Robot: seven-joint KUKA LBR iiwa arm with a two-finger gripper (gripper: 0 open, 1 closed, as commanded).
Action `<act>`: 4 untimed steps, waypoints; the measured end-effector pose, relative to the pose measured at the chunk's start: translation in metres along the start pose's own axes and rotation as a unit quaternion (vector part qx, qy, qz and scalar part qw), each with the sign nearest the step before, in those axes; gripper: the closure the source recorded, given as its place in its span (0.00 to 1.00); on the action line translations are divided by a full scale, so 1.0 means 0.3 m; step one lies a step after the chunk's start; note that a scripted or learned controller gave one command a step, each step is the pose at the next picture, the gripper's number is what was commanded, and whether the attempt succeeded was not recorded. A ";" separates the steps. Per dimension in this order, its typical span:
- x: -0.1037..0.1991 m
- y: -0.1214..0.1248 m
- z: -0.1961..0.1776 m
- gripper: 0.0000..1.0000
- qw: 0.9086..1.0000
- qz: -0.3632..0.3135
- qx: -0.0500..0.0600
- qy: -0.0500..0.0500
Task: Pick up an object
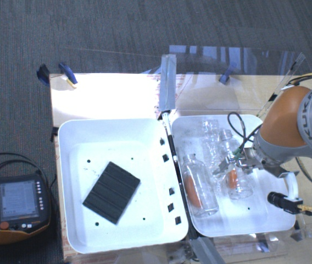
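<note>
In the left bin [71, 147] a flat black ribbed pad [112, 192] lies at a slant. The right bin [271, 224] holds several clear plastic bottles. A long one with an orange label [199, 191] lies near the bin's left wall. A smaller one with an orange patch [236, 181] lies at the centre, and more clear bottles [217, 136] sit toward the back. My gripper [230, 165] is low over the right bin, right at the top of the smaller orange-patched bottle. The arm's orange band [288, 117] rises behind it.
A grey divider post [167, 89] stands between the bins at the back. A clear plastic sheet [227, 81] leans behind the right bin. Blue clips [67, 74] sit on the bench's back left corner. A teach pendant [14, 202] lies on the floor at left.
</note>
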State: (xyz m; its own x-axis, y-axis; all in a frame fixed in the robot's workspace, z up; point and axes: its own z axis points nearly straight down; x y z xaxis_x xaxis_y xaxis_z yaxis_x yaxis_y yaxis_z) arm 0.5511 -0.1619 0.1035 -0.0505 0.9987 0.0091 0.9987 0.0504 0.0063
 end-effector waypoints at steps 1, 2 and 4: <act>-0.013 -0.003 -0.003 0.00 0.999 -0.033 -0.005 -0.003; -0.050 0.060 0.004 0.00 0.999 -0.052 0.012 0.002; -0.083 0.055 -0.001 0.00 0.997 -0.075 0.001 -0.002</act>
State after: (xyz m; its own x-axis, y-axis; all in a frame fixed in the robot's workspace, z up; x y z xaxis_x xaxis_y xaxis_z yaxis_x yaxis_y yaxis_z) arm 0.5687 -0.1860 0.1037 -0.1987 0.9801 0.0040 0.9801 0.1986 0.0049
